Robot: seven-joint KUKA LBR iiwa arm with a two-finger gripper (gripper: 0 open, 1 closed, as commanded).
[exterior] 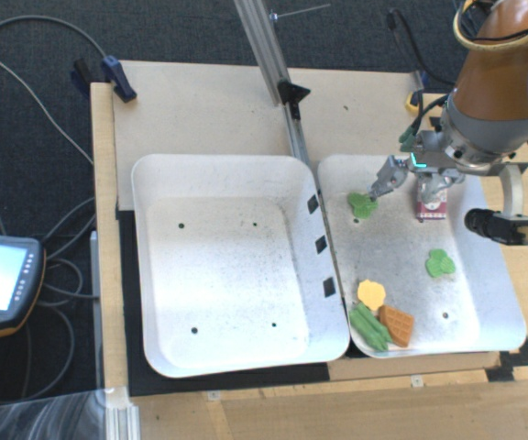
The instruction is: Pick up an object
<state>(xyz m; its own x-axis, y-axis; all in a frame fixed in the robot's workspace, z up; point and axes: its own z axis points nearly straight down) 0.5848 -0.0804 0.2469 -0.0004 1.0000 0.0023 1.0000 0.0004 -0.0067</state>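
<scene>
Claw (pixel 409 183) first: mine hangs low over the far part of the right bin (pixel 493 287), with one finger (pixel 385 180) stretched left and down towards a green piece (pixel 363 206) and the other (pixel 432 189) pointing down at a small pink-and-white block (pixel 431 209). The two fingers stand well apart, and I see nothing caught between them. The left fingertip looks to be touching or just beside the green piece, though I cannot tell which from this slant. The block sits right under the other finger, again too close to call.

So I judge the pick as not yet made: I am down at the things, but nothing is off the bin floor. What is left is closing on one thing, most likely the green piece or the block, then lifting it.

Further out, a second green piece (pixel 441 263) lies to the right and nearer, well apart from me. At the near left corner of this bin a yellow piece (pixel 371 293), a long green one (pixel 368 325) and an orange waffle-like one (pixel 397 324) crowd together, touching. The left bin (pixel 154 191) sits alongside on the surface (pixel 200 108).
</scene>
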